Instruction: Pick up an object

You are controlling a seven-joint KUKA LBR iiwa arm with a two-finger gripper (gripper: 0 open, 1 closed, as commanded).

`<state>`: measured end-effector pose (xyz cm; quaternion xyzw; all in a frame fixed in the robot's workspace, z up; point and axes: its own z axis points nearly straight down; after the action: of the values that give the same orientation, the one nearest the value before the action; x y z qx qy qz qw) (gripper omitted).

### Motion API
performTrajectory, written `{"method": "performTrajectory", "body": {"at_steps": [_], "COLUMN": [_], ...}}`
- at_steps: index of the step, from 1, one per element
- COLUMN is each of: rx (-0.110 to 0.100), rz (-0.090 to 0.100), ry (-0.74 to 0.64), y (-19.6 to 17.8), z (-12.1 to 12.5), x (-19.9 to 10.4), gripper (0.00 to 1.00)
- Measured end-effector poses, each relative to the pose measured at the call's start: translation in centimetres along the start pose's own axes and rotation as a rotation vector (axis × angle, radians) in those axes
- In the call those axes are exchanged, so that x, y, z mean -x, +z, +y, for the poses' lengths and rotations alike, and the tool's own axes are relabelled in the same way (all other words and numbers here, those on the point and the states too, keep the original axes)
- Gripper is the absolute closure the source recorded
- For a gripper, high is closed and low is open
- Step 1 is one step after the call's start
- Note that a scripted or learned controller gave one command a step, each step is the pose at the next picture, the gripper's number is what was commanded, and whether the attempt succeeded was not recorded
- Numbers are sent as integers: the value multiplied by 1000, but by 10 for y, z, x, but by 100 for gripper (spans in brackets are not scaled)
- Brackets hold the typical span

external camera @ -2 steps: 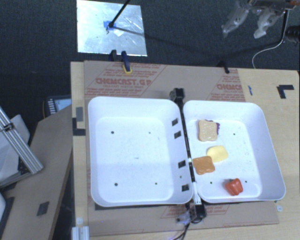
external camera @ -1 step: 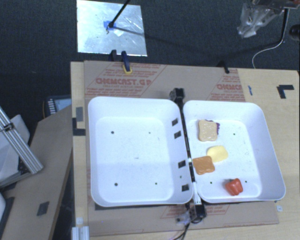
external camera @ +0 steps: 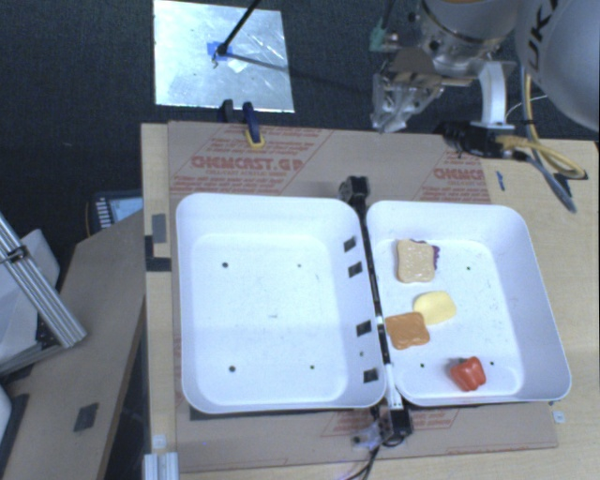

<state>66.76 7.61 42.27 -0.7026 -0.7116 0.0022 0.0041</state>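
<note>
Nearest the lens, by the near edge of the right bin [external camera: 539,281], lies a red piece [external camera: 468,373], perhaps a toy pepper; at this size its shape is hard to read. Behind it, close to the divider [external camera: 368,281] between the bins, an orange-brown slab [external camera: 407,330] touches at one corner a pale yellow slab [external camera: 435,307]. Toward the bin's far edge a tan toast slice [external camera: 415,261] lies flat, with a sliver of something purple [external camera: 435,250] peeking from under its far right corner. The left bin [external camera: 197,309] is bare white with a few dark dots.

Well beyond the far edge of the bench [external camera: 281,155], the gripper [external camera: 397,101] hangs high on the arm [external camera: 469,28], nowhere near any piece. Whether its jaws are apart or together I cannot tell; the view is too small and cluttered there.

Nothing is picked yet, so the step in hand is choosing a target and coming down on it. The red piece looks the best choice: it stands alone, well apart from the others and taller than the flat slabs, so fingers could close round it. Centre above it, keep off the bin's near wall, descend straight, and close low on its body. The touching slabs would be poorer targets, since one may drag the other.
</note>
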Motion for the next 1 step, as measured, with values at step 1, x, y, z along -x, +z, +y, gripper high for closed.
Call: {"method": "performTrajectory", "body": {"at_steps": [1], "rx": [16], "rz": [2], "ry": [-1], "y": [-47], "z": [1], "x": [-98], "gripper": [100]}}
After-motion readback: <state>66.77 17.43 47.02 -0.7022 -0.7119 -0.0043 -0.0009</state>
